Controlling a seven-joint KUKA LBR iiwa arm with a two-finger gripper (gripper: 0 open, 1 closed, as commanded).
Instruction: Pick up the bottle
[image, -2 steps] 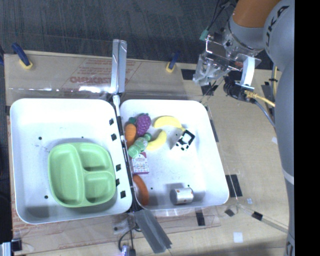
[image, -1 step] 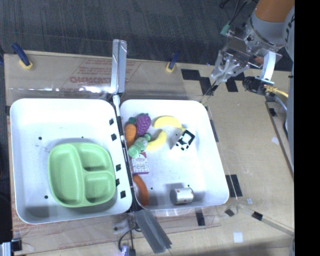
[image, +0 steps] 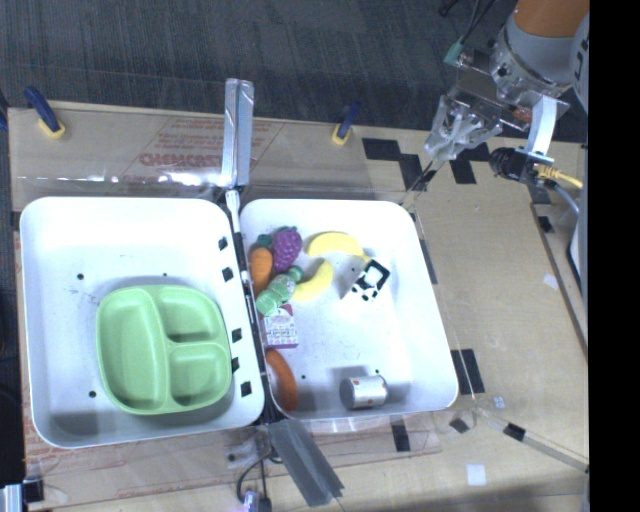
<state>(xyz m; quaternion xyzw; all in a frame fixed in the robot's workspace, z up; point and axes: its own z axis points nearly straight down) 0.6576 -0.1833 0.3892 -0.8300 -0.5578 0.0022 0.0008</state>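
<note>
Green bottle (image: 277, 291): lies at right bin's (image: 425, 300) left edge, touching carrot (image: 261, 265) and banana (image: 315, 282).
Gripper (image: 452, 140): upper right, empty; finger spread unclear.
Advice: descend steeply, you avoid the neighbours.

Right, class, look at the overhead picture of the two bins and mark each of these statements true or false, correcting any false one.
1. The green sectioned plastic tray lies in the left white bin. True.
2. The small green bottle is already on that tray. False: it lies in the right white bin, among the toy foods.
3. The gripper hangs outside both bins, beyond the right bin's far corner. True.
4. The silver metal can stands upright in the left bin. False: it lies on its side in the right bin.
</note>
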